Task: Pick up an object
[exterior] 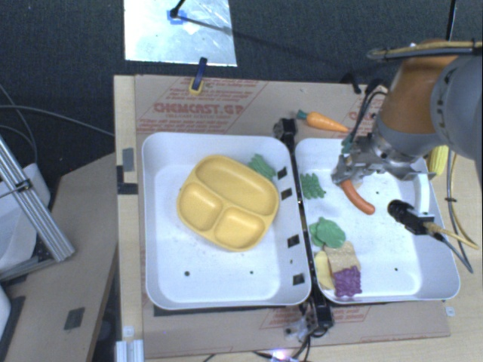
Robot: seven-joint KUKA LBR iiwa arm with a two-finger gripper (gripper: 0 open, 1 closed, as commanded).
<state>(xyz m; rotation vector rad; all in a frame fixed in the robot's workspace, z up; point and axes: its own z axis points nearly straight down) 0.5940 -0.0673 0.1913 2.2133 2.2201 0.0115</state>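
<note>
In the right bin (392,277), my gripper (349,173) hangs just above the upper end of an orange sausage (360,197), which lies slanted on the bin floor. A green leafy piece (312,185) lies left of the gripper. Toward the bin's front left are a green round leaf (329,233), a yellow bread slice (340,259) and a purple grape bunch (347,282). Nothing shows between the fingers.
The left bin (166,277) holds a yellow divided plate (226,202) and a green piece (263,166) at its far right. A carrot (326,122) lies outside, behind the bins. A yellow corn cob (438,159) shows by the arm at the right bin's far edge.
</note>
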